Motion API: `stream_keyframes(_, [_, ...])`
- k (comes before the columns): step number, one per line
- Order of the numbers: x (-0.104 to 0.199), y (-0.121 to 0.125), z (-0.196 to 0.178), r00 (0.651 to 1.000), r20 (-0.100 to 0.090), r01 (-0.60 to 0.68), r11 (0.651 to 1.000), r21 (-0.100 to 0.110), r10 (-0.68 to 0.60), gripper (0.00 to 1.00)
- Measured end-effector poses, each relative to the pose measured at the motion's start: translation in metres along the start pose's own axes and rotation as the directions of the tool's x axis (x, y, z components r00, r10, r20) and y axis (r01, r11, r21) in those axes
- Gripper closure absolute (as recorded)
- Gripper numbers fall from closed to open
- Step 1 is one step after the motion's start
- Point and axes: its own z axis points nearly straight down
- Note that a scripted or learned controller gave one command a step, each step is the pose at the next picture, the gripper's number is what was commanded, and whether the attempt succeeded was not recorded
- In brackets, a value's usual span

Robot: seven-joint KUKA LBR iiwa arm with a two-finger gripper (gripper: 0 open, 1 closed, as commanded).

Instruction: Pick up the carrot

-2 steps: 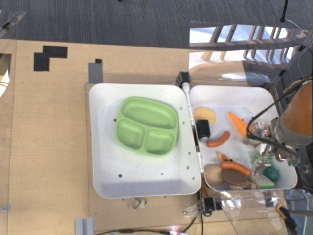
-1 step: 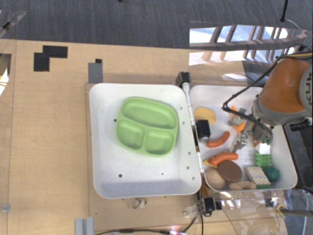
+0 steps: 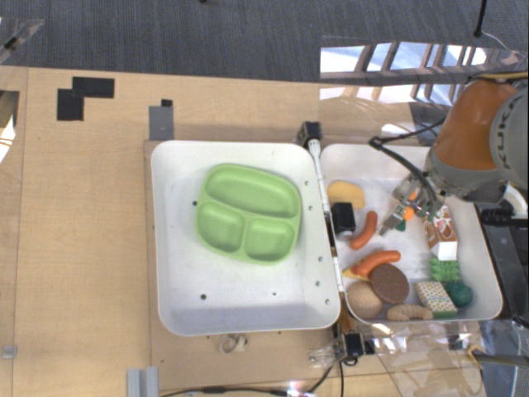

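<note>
The carrot [image 3: 406, 216] is a small orange piece with a green tip pointing down-left. It hangs in the right bin [image 3: 488, 246], just right of the bin's middle. My gripper [image 3: 408, 205] reaches in from the right under the grey arm with its orange band [image 3: 467, 126], and its fingers are shut on the carrot's orange body. The carrot looks lifted slightly off the bin floor.
The right bin also holds a yellow piece [image 3: 345, 193], a black block [image 3: 342, 218], two reddish sausages [image 3: 364, 230], a brown disc [image 3: 388, 284], a potato [image 3: 362, 301], a sandwich [image 3: 436, 296] and broccoli [image 3: 459, 294]. A green divided plate [image 3: 248, 213] lies in the left bin [image 3: 178, 304].
</note>
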Motion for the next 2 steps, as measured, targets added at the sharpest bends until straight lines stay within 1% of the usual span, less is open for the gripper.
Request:
stream_keyframes(1, [0.031, 0.021, -0.001, 0.993, 0.001, -0.120, 0.993, 0.000, 0.120, 0.00])
stream_keyframes(2, [-0.004, 0.070, 0.001, 0.963, -0.001, -0.268, 0.963, 0.003, 0.268, 0.00])
